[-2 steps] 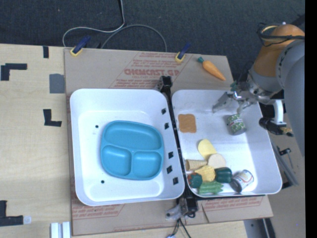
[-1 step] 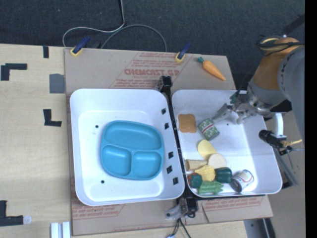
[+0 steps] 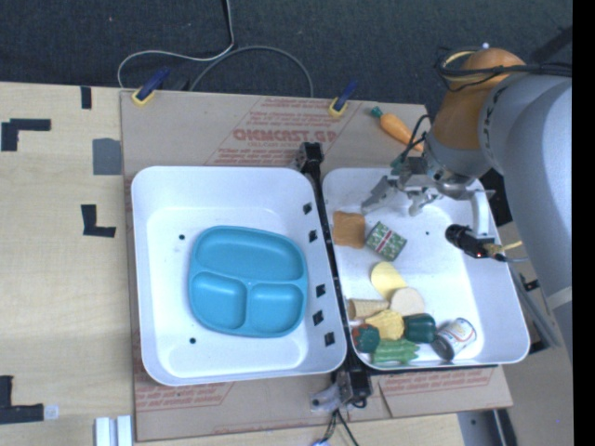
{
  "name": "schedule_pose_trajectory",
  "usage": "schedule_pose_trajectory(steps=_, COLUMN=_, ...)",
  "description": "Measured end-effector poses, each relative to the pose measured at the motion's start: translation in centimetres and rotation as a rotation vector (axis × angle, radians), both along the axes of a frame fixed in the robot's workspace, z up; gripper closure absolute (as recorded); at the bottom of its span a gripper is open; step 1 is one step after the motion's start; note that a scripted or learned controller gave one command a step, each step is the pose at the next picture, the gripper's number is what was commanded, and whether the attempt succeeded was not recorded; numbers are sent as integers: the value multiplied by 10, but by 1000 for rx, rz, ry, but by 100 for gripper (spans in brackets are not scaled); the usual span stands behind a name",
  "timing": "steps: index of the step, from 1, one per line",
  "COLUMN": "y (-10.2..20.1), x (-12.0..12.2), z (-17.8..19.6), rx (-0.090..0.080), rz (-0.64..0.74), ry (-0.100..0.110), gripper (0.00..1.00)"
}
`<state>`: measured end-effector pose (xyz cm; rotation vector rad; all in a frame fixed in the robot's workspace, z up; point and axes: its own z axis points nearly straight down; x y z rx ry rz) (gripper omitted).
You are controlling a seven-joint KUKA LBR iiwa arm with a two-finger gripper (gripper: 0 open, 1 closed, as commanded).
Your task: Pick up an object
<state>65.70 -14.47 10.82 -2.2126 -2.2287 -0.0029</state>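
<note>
Camera view: gripper (image 3: 398, 196) spread, empty.

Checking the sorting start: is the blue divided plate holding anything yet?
Empty: all three compartments of the blue divided plate show bare blue.

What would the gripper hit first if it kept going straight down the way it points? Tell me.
Likely bare floor of the right bin. The gripper hangs over the bin's upper part, fingers spread, pointing down. The green patterned box and brown block lie slightly off that line, though depth is hard to judge.
</note>
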Motion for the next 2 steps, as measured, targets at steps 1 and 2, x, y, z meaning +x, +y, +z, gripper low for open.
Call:
schedule_pose_trajectory(steps=1, y=44, x=-35, z=-22, rx=-7, rz=-5, ry=-5, gripper=0)
schedule_pose_trajectory(steps=2, y=49, x=-34, z=-22, rx=-5, rz=-6, ry=-4, gripper=0)
